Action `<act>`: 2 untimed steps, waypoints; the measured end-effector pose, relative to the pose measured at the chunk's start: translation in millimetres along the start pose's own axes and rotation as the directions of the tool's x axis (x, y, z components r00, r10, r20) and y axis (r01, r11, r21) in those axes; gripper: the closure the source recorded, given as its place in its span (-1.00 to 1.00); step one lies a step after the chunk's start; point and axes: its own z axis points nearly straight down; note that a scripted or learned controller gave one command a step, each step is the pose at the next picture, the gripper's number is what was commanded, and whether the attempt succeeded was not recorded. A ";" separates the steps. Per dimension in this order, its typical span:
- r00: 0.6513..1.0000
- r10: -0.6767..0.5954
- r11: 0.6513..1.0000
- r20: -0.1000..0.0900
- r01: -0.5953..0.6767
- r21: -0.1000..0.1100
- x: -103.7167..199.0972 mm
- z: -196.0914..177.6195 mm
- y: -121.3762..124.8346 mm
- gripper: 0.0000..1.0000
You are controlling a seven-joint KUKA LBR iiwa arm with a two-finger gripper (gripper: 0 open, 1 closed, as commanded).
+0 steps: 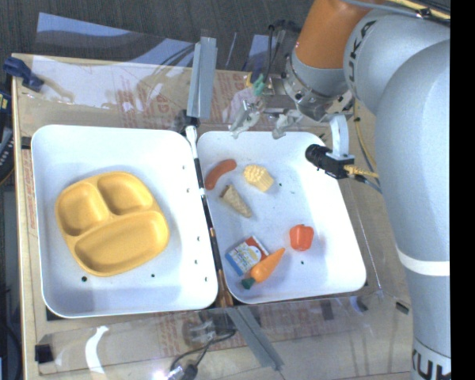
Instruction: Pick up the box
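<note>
Box point(246, 255): small blue-and-white carton, flat near the front edge of your right bin point(332, 267), touching the orange plastic carrot point(266, 266). Tool point(261, 122) hangs above that bin's far rim, fingers spread apart, nothing between them, well apart from the box. Left bin point(47, 275) carries a glossy yellow divided plate point(112, 222).

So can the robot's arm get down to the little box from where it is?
Probably yes. The gripper hangs over the far rim of the right bin, and the box lies uncovered near the front. The carrot touching it could make gripping awkward.
</note>
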 end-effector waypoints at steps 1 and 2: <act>0.984 -0.180 0.984 0.000 0.180 -0.001 -31.6 29.0 -90.1 -1.00; 0.951 -0.308 0.951 0.000 0.308 0.000 -49.4 104.9 -118.8 -1.00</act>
